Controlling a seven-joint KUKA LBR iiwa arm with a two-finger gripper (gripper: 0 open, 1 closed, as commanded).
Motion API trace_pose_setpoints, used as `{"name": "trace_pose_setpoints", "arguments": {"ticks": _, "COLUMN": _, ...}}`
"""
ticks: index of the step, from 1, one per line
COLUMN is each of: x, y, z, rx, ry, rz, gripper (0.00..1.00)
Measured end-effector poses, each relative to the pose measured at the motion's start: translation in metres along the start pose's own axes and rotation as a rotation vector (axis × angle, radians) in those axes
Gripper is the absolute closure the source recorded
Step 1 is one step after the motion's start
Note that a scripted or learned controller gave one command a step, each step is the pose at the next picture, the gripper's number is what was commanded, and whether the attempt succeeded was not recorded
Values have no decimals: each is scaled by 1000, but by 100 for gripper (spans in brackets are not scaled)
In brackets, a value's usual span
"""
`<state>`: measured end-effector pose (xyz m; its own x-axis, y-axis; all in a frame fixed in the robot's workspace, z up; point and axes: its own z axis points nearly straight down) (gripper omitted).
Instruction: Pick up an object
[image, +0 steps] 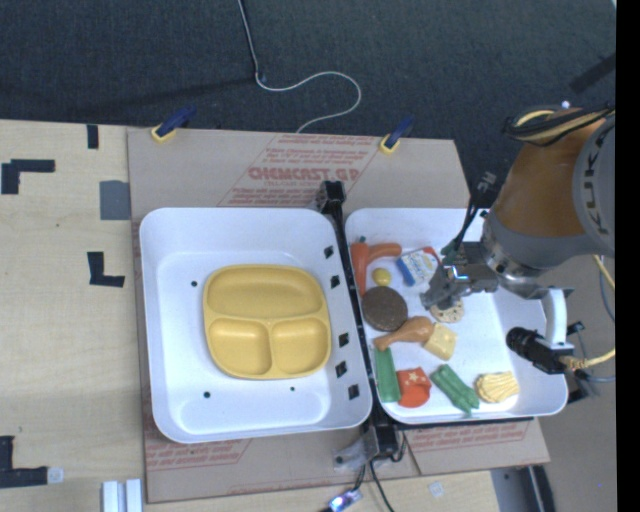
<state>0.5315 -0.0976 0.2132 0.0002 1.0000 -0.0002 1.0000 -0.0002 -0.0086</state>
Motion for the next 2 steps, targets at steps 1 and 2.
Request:
{"name": "trace_pose_setpoints", "arguments": {"ticks": 1, "x": 15, "y": 1, "z": -2, "rx": -2, "ry": 2, "rz": -3, "gripper": 100}}
{"name": "trace_pose_setpoints", "arguments": {"ticks": 2, "x": 2, "y": 10, "z": -6, "rx": -3, "ry": 0, "rz": -1, "gripper": 100}}
